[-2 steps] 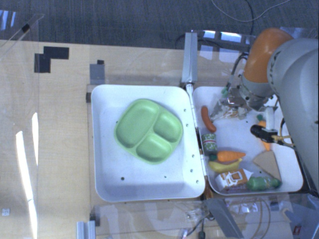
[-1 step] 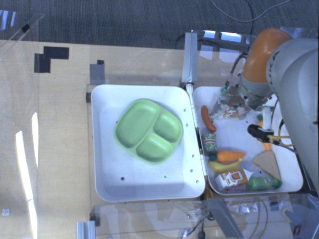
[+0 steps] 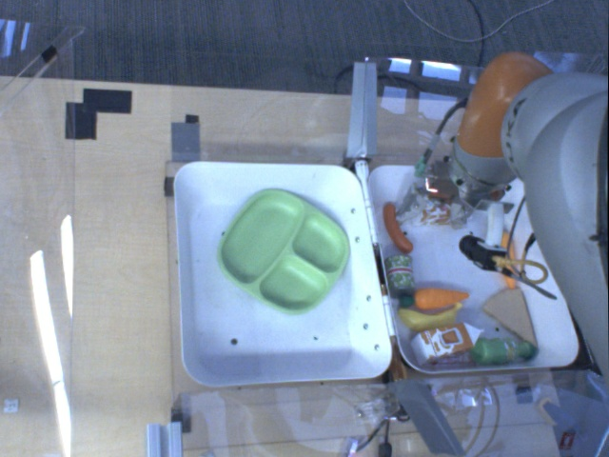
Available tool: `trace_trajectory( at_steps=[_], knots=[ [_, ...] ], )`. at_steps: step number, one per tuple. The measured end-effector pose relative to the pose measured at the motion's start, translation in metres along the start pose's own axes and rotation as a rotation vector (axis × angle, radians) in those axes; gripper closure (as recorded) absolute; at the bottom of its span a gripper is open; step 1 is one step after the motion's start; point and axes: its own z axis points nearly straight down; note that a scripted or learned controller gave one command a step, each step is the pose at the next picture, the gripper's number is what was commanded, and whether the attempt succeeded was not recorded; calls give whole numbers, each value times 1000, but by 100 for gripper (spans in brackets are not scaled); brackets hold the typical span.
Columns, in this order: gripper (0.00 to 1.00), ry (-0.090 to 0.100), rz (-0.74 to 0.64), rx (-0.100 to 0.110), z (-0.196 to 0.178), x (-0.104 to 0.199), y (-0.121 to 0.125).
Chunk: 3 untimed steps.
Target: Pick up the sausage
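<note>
Desk (image 3: 114,303) first: pale wood, carrying two white bins side by side. We take the cluttered bin (image 3: 440,255) as our reference for everything.

The arm (image 3: 561,141), grey with an orange band, comes in over that bin's far outer corner. The other bin (image 3: 205,350) sits flush against the cluttered bin's inner wall and holds a green divided plate (image 3: 284,248).

The hand (image 3: 436,203) hangs over the far end of the cluttered bin, about mid-width. We cannot tell how far open it is, or whether anything is in it; that area is too blurred.

A carrot (image 3: 440,299) and a banana (image 3: 425,319) lie in the bin's near half.

The sausage (image 3: 398,228), reddish, lies on the floor of the cluttered bin in its far half, close along the inner wall, slanted. It lies clear of the hand, so it is not yet picked.

A small can (image 3: 400,273) stands by the same wall, just nearer than the sausage.

We judge the step to be the approach. The next move calls for a shift toward the bin's inner wall, a turn to span the sausage's short axis, then a descent. The wall and the can leave little room.
</note>
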Motion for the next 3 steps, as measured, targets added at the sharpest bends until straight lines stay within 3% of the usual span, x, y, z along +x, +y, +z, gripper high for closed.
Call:
trace_trajectory(
  at_steps=[1, 3],
  knots=[
    [0, 6, 96, -16, 0, 4, 0],
    [0, 6, 130, -12, 0, 5, 3]
  ],
)
